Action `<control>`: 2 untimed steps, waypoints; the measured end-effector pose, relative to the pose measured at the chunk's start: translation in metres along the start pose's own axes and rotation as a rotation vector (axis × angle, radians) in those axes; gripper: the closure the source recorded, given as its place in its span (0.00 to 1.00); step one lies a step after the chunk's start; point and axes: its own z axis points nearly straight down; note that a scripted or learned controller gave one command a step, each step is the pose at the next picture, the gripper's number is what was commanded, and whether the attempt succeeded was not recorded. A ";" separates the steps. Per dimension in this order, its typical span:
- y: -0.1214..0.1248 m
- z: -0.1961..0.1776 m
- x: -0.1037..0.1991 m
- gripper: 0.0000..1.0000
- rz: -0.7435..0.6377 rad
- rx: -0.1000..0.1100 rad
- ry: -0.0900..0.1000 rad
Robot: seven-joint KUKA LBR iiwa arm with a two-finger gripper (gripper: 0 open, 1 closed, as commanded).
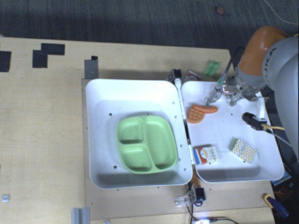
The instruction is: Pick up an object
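In the right bin [261, 171] lie three things. An orange brush-like piece [199, 112] rests near the bin's left wall. A small red, blue and white carton [205, 154] lies toward the front, and a patterned pouch [244, 150] sits to its right. My gripper [222, 98] hangs over the back of this bin, just right of and behind the orange piece. Its fingers are spread, with nothing between them.
The left bin [100, 125] holds a green divided plate [146, 143]. A green item [211, 68] lies on the bench behind the right bin. The grey arm with its orange band [259, 50] comes in from the right over the bin's back corner.
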 end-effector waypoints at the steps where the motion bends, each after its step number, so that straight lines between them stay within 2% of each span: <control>1: 0.002 -0.012 0.000 1.00 -0.003 -0.005 -0.001; 2: 0.000 -0.064 -0.058 1.00 0.002 -0.002 -0.002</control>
